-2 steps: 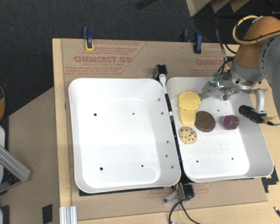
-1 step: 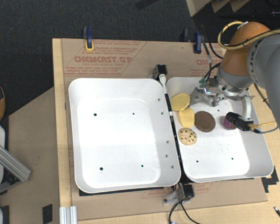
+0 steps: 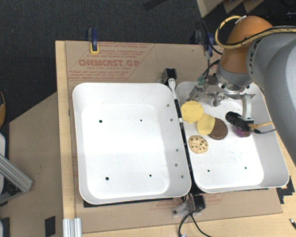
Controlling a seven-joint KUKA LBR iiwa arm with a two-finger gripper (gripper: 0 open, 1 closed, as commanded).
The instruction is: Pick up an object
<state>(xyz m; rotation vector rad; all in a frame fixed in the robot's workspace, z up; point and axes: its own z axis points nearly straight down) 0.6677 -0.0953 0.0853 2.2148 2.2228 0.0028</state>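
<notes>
Gripper (image 3: 213, 94) down at the far end of the right bin (image 3: 246, 174), just beyond a yellow disc (image 3: 192, 111); wide or narrow, impossible to tell from here. Near that disc, toward the bin's middle, a second yellow disc (image 3: 205, 124) overlapping a brown disc (image 3: 220, 130), and a speckled cookie (image 3: 198, 144) just nearer. All four in the half beside the left bin (image 3: 123, 147).

Open room over left bin (image 3: 123, 142); right bin (image 3: 232, 169) near half free, discs (image 3: 192, 111) beyond
</notes>
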